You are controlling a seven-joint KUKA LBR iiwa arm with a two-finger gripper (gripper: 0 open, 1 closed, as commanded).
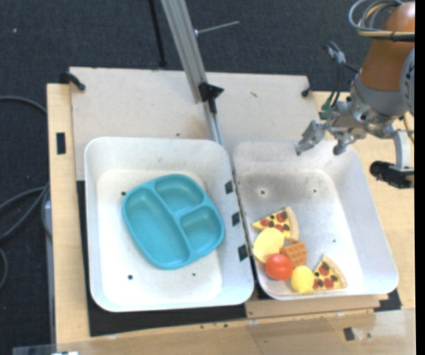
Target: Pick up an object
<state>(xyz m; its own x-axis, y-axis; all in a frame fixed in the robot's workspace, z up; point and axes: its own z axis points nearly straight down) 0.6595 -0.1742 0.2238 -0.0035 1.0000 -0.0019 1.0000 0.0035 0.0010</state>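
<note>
Toy food sits heaped in the near corner of the right bin point(360, 198), well below and a little left of the end effector point(320, 140). Two pizza slices lie there: one pizza slice point(279, 221) at the far edge of the heap, its long axis slanting with the tip toward the left, and a second slice point(330, 274) at the near right, its tip pointing away toward the upper left. Between them are a pale yellow piece point(268, 243), a red tomato point(278, 265), a small waffle-like brown piece point(296, 252) and a yellow lemon point(301, 278), all touching or just beside one another.

Over the far rim of that bin, the end effector hangs with its two fingers spread apart and nothing between them. Far to its lower left, the left bin point(101, 168) holds a blue divided plate point(172, 220), lying flat, its long axis running diagonally.
</note>
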